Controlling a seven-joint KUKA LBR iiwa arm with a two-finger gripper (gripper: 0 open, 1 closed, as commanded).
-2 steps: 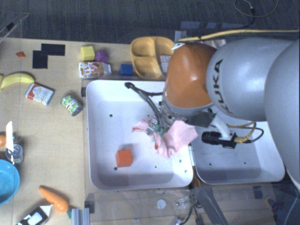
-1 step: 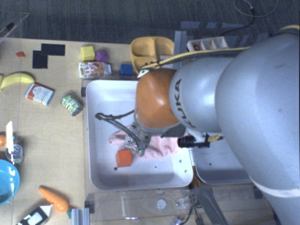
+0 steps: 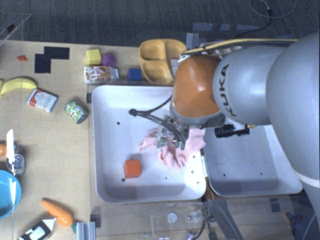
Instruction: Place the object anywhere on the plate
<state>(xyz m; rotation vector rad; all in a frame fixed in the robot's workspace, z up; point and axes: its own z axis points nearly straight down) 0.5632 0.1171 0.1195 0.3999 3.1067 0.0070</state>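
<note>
Camera view, looking down at a slant on the bench. The left bin (image 3: 107, 184) is taken as the landmark. The arm (image 3: 250, 94) is shown reaching over the left bin's far right part, with its orange band (image 3: 197, 91) above that bin's back wall. The gripper (image 3: 167, 138) is lowered near the middle of the left bin, onto or just above a crumpled pink item (image 3: 192, 143) that is spread towards that bin's right wall. Whether the gripper is closed on the pink item, released, or merely pressed against it cannot be told, since the wrist is seen from above and the contact is covered.

An orange-red cube (image 3: 132, 168) is set on the floor of the left bin, towards its near edge, apart from the gripper and untouched. The step in hand is judged to be the pick-up attempt: the pink item is taken as the likelier object, though the cube cannot be ruled out. A secure lift must be confirmed next, after which a carry to the plate is called for.

No plate is made out with certainty. A blue dish (image 3: 6, 194) is cut off by the frame edge, well apart from the left bin. Much of the right bin (image 3: 250, 184), just beside the left bin, is hidden under the arm, so its contents are largely left unknown.
</note>
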